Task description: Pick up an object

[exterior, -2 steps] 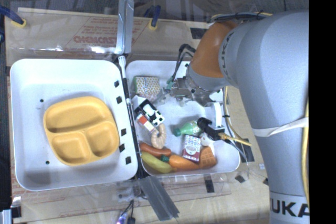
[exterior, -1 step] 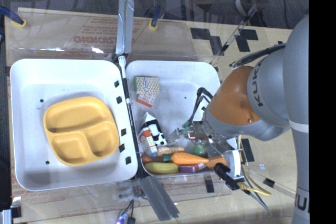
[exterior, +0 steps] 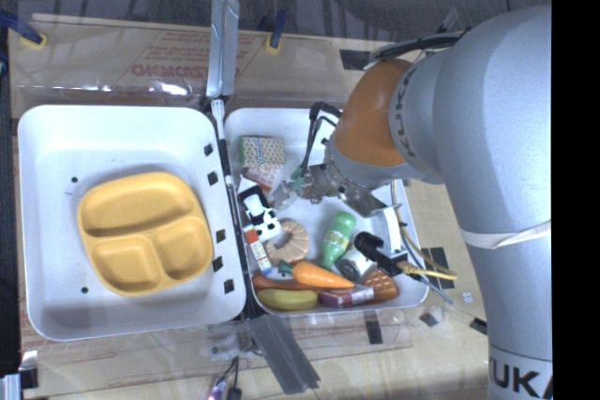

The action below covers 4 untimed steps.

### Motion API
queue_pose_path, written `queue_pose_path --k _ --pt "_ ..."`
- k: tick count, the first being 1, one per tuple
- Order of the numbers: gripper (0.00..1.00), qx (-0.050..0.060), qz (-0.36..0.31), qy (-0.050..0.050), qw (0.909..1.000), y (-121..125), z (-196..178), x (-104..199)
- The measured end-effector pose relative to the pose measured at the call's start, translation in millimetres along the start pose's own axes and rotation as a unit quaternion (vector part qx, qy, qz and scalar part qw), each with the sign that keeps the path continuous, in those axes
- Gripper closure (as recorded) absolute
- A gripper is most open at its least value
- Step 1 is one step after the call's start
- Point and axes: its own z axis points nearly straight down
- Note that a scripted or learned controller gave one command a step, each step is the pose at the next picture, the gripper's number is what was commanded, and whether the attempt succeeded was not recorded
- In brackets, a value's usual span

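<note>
Box (exterior: 261, 153), patterned green and red, lies in the far left part of the right bin (exterior: 272, 122), close to the wall shared with the left bin (exterior: 56, 145). Pincer (exterior: 292, 190) sits low over the right bin, just beside the box on its right and a little nearer the camera. Cannot tell if they touch. Pincer open or closed: cannot tell, since the wrist and orange band cover it from above. No thing seen in its grip.

Just nearer than the pincer is a black-and-white toy (exterior: 267, 222), with a tan disc (exterior: 292, 239) touching it on the right. Green bottle (exterior: 337, 239) lies tilted mid-bin, under the wrist. Carrot (exterior: 322, 274) lies across the near part, and a banana (exterior: 286, 299) lies along the near wall just in front of it.

Left bin holds a yellow tray (exterior: 142, 229) with three compartments, flat, well apart from the pincer. Bins stand side by side on the counter (exterior: 441, 333).
</note>
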Motion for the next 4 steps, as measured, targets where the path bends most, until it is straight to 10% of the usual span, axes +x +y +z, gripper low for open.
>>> queue_pose_path --k 1,2,3,4 --pt "0.00 0.004 -0.126 0.011 0.9919 -87.1 -97.4 -44.0" --pt "0.00 0.006 -0.135 0.012 0.9907 -51.9 3.2 -25.6" --pt "1.00 0.005 -0.138 0.011 0.9904 -50.6 -7.7 -25.5" --pt "1.00 0.005 -0.073 0.011 0.9972 -32.5 -142.1 31.1"
